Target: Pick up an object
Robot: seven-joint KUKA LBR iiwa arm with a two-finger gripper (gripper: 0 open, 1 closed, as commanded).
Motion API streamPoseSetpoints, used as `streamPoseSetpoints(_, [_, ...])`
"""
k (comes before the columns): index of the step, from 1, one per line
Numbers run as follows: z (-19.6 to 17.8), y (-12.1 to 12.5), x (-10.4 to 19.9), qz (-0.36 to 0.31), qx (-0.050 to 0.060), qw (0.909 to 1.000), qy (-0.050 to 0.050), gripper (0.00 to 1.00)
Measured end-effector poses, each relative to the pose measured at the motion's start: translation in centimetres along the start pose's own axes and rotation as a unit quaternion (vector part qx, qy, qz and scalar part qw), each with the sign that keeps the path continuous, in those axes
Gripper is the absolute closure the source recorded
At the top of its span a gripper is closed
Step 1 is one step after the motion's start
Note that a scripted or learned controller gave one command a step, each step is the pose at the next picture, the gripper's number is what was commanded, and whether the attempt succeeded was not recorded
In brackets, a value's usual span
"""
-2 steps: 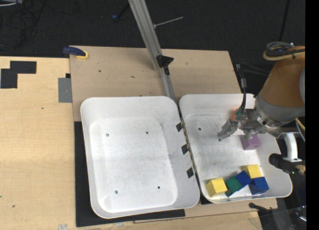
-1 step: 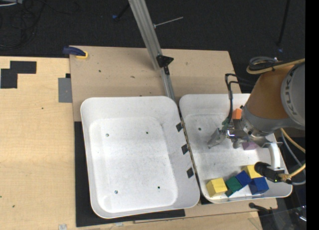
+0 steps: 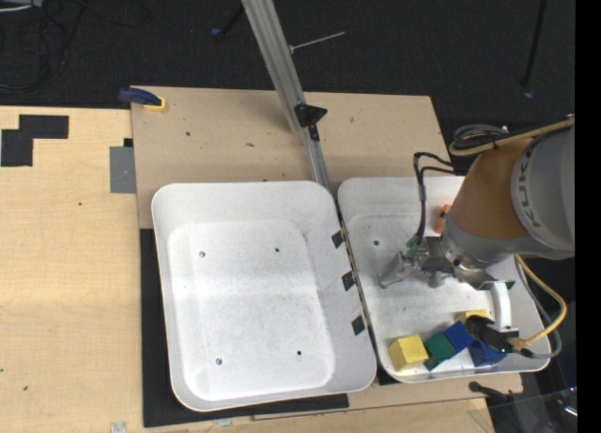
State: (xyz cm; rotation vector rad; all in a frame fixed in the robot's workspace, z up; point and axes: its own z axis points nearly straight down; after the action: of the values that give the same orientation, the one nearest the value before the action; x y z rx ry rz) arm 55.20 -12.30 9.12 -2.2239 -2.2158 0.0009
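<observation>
My gripper (image 3: 402,268) hangs low over the middle of the right bin (image 3: 376,210), at the end of the grey and orange arm (image 3: 507,201) that reaches in from the right. I see nothing held in it. A yellow block (image 3: 408,351), a green block (image 3: 439,349) and two blue blocks (image 3: 460,334) (image 3: 485,355) lie together in the bin's near right corner, below and to the right of the gripper. A small orange piece (image 3: 442,216) peeks out from behind the arm.
The left bin (image 3: 164,206) stands beside the right one, joined by black clips (image 3: 348,280). A slanted aluminium rail (image 3: 279,55) rises behind the bins. Cables loop around the arm on the right.
</observation>
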Motion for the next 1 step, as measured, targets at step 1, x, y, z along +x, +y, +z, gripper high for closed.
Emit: streamPoseSetpoints(1, [-1.12, -0.03, -0.13, 0.004, 0.0, 1.0, 0.001, 1.0])
